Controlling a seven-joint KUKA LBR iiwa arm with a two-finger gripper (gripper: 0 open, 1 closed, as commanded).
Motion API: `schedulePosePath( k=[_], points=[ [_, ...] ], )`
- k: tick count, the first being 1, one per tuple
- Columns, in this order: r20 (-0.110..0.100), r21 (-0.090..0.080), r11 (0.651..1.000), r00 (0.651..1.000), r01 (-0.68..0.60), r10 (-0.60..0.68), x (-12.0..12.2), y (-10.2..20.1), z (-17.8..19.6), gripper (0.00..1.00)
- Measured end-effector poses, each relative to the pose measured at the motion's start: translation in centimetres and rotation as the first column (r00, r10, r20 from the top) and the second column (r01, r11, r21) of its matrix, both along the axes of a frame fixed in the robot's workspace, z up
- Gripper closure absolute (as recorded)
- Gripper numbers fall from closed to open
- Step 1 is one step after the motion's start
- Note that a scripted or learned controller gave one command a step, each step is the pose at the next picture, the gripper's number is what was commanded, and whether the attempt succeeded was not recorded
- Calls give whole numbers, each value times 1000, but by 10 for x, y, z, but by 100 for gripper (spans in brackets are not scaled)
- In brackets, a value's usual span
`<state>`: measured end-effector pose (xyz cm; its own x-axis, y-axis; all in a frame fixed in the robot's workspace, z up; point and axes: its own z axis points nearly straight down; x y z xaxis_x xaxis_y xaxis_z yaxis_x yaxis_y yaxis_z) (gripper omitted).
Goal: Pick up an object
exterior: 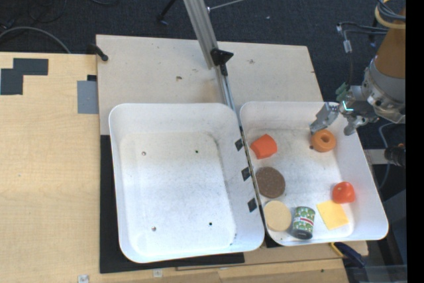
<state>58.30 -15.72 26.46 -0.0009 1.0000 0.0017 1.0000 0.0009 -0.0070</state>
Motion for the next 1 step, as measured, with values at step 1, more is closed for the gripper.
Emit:
schedulePosePath(
  k=[1],
  points=[
    [4, -1, 1000, 1000, 0, 0, 1, 0, 2, 0]
  ],
)
